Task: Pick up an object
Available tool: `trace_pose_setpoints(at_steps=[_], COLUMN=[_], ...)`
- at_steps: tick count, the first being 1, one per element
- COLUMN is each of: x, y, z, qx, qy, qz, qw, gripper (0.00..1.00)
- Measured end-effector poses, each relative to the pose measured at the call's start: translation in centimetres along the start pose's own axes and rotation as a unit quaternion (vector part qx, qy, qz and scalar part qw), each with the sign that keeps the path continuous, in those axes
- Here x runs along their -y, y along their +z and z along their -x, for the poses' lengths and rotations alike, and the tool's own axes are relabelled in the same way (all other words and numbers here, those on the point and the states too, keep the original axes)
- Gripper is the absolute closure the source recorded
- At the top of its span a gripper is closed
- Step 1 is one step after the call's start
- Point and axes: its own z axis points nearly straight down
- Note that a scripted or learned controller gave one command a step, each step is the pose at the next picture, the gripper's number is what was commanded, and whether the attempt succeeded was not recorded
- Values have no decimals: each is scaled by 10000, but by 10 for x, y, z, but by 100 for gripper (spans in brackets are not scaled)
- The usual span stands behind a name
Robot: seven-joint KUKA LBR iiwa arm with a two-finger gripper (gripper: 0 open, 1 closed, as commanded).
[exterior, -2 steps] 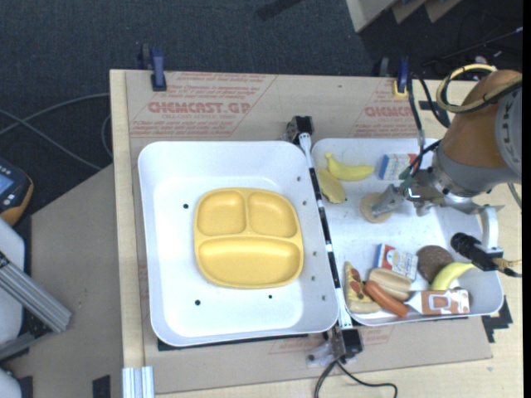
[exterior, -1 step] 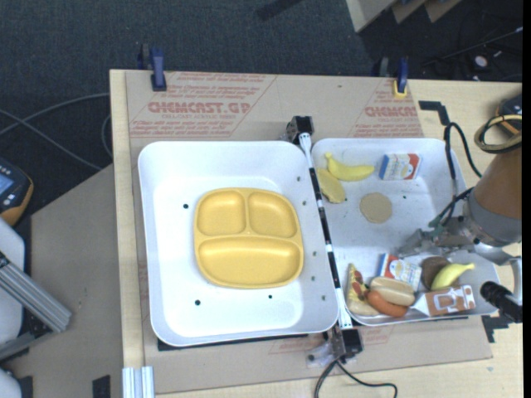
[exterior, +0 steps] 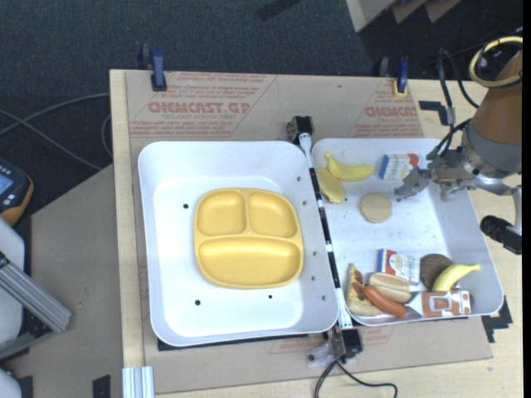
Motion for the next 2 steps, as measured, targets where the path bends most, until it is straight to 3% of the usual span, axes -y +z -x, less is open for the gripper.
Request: trace_pose_setpoints(at_steps=[1, 2], x=[-54, -37], y=[85, 81], z=[-36, -56], qx=[-17, -27], qy=[1, 23], qz=[-46, -76], qw=[10000, 10000], gripper=[0, 0])
